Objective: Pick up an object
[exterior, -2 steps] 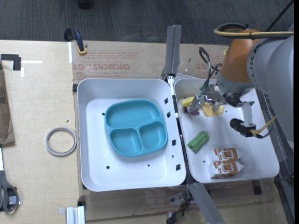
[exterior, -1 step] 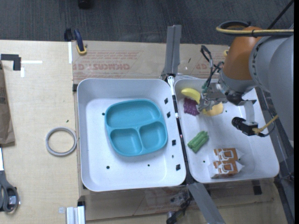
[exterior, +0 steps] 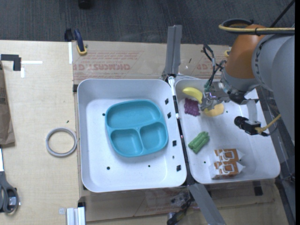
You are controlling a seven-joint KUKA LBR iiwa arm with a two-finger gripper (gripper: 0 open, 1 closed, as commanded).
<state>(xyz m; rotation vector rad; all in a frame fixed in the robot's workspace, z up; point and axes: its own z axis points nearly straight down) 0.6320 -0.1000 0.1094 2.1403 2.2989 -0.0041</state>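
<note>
Down in the right bin's (exterior: 262, 139) far-left corner, the jaws (exterior: 209, 103) sit over the banana (exterior: 192, 93), purple piece (exterior: 191, 107) and yellow piece (exterior: 215, 110), presumably choosing one; their state I cannot tell.

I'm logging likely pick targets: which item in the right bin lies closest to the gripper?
The pale yellow piece right at the gripper; the banana, purple grapes, green item and carton lie farther off.

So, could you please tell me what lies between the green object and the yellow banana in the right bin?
In the camera view, a purple object lies between the banana above and the green object below, with bare white bin floor beneath it.
</note>
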